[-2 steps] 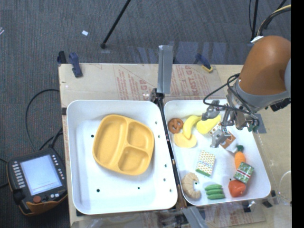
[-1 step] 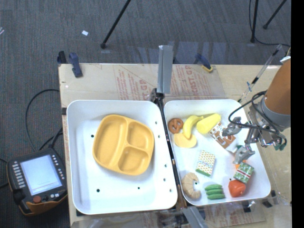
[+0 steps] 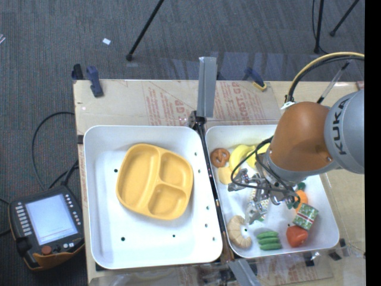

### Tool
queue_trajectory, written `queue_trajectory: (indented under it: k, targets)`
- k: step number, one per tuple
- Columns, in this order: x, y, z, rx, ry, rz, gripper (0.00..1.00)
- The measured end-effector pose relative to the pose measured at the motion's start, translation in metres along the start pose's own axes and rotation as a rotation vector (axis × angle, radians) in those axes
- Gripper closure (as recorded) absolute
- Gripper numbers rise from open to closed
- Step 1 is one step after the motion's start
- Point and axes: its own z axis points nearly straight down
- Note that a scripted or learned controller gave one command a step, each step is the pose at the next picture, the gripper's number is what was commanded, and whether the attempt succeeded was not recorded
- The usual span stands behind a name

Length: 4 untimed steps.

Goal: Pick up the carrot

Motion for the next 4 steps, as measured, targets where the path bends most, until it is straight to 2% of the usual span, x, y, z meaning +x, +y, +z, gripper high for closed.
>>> queue_trajectory:
  k: [1,2,3,4]
  targets:
    - [-0.045,-0.116,-0.029,0.008,-0.012,0.032,0.00]
    - [0.028,-0.128,0.012,0.003,-0.004,0.082,0.00]
    - [0.025,-0.091,0.010,0.003,-0.007,0.226,0.00]
    - [0.023,-0.090,0.002,0.002,-0.007,0.222,1.00]
